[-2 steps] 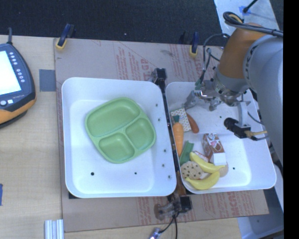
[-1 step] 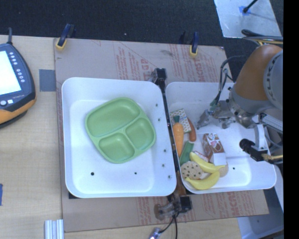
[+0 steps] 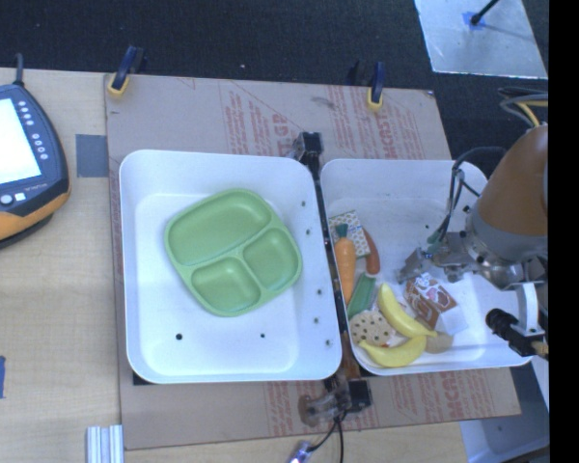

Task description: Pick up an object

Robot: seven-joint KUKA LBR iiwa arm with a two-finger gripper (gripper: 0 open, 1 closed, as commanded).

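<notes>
Banana [image 3: 398,328] in right bin [image 3: 405,186], near front edge, btwn cracker [image 3: 370,328] & snack packet [image 3: 430,300]. Prob. light, smooth, curved plastic; grab across mid-body. Hand [image 3: 434,257] above packet; open/shut: can't tell.

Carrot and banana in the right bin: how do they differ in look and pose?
The carrot is orange and straight, while the banana is yellow and curved. The carrot lies along the right bin's left wall, pointing roughly up and down the view; the banana sits nearer the bin's front, bending around a cracker. The carrot looks slimmer than the banana. Both are toy foods lying flat in the same bin.
</notes>
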